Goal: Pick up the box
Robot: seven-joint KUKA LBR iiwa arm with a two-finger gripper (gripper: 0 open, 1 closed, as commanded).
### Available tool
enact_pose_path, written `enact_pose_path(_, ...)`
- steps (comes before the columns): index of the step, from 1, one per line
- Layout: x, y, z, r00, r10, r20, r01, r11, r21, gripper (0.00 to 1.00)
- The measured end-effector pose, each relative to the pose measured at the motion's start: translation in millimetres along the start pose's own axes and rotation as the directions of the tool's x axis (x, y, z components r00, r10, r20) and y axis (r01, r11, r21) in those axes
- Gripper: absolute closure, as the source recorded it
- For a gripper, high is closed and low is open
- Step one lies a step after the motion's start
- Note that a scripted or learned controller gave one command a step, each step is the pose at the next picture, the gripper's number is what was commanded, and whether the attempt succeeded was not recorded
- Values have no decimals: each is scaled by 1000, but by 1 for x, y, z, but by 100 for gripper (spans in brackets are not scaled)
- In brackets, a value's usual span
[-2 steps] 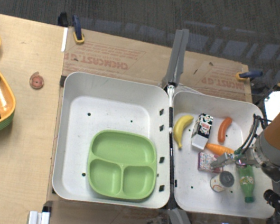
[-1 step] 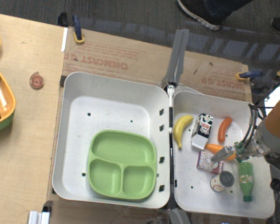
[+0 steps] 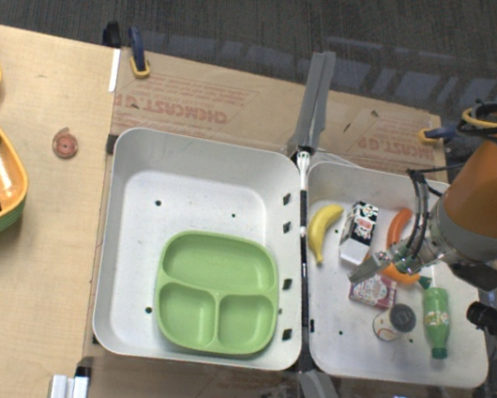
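Note:
A small white box (image 3: 359, 233) with a black-and-white print stands in the right bin (image 3: 447, 371), just right of the banana (image 3: 321, 229). A flat pink packet (image 3: 372, 292) lies below it. My gripper (image 3: 378, 266) hangs low over the bin between these two, just right of the white box's lower end and over the packet's top edge. An orange piece (image 3: 404, 269) sits right beside the gripper. The wrist hides what lies directly under it.
An orange carrot-like item (image 3: 399, 224) lies right of the box. A green bottle (image 3: 436, 319) and a round lid (image 3: 396, 318) lie at the bin's lower right. The left bin (image 3: 130, 220) holds a green divided plate (image 3: 219, 293). Yellow trays (image 3: 3, 188) sit far left.

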State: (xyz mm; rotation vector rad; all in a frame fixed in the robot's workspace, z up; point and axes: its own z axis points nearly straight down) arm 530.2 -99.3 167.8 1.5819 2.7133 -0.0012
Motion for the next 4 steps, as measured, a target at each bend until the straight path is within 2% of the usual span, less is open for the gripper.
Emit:
enact_pose_path(1,-12,8,69,965,264,-1,-264,965,2,0)
enact_pose_path(2,1,-24,77,853,521,-1,-521,853,3,0)
enact_pose_path(3,0,-25,69,853,523,-1,-523,853,6,100)
enact_pose_path(4,-7,28,-53,920,391,1,-391,920,3,100)
